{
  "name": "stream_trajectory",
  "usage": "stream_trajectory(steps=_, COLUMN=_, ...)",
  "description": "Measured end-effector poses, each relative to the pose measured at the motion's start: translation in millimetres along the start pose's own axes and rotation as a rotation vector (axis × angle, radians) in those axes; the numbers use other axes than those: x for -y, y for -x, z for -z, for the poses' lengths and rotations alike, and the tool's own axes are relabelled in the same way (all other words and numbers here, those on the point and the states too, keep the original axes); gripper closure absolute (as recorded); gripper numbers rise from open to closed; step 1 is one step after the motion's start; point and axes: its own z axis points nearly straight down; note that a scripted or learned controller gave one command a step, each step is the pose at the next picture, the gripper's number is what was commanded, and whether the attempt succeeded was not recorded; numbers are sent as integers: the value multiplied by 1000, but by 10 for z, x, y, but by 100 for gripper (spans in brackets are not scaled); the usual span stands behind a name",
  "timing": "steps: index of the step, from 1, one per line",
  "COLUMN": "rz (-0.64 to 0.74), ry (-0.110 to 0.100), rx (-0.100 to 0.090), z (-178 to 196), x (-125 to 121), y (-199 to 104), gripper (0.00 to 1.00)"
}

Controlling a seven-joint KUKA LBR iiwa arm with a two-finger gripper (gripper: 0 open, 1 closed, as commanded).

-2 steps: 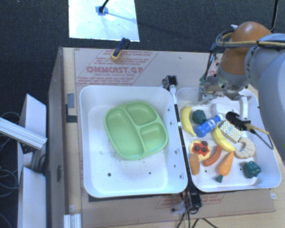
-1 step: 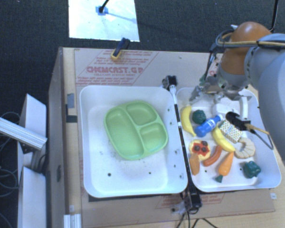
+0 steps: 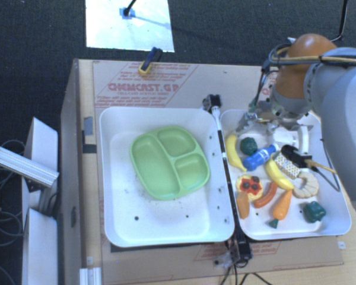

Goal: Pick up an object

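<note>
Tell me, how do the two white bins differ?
The left bin holds one thing, a green divided plate; the right bin holds many small toy foods, such as bananas, a carrot and a blue bottle. The arm's gripper is above the right bin, not the left. Both are shallow, white and side by side.

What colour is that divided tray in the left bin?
Light green tray, seen in the camera view.

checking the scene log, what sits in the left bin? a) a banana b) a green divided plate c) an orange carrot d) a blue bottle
b: the green divided plate lies in the left bin, while the toy foods crowd the right bin.
</note>
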Motion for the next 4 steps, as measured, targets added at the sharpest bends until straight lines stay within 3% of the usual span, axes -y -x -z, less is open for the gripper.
stream_trajectory(steps=2, rz=1, ry=-9, rx=-1, z=-54, x=32, y=-221, gripper=0)
stream_trajectory(steps=4, rz=0, ry=-10, rx=-1, z=-55, x=33, y=-223, gripper=0)
